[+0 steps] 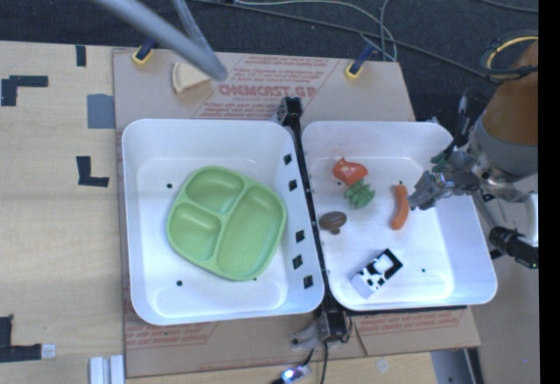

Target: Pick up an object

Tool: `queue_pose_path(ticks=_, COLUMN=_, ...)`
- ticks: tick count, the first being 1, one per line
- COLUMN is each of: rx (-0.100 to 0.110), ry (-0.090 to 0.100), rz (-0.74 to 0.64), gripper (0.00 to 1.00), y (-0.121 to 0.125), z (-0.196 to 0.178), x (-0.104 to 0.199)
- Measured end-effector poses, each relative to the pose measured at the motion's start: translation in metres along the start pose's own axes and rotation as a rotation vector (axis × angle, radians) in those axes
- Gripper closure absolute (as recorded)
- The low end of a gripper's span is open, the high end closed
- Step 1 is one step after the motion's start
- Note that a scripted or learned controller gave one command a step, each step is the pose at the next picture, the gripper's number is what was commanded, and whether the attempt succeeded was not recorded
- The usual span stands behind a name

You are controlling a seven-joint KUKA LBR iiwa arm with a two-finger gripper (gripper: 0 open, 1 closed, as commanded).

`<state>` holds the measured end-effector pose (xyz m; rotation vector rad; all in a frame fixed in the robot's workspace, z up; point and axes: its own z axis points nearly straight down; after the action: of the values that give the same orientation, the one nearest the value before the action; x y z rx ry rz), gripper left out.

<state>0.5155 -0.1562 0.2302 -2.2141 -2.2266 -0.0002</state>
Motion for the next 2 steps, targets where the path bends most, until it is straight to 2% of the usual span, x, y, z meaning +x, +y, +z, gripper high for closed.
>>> queue_pose_path(ticks=2, rx=0.000, ry=0.001, rz=-0.002, gripper=1.00, y=0.007, z=-0.015, x=0.107)
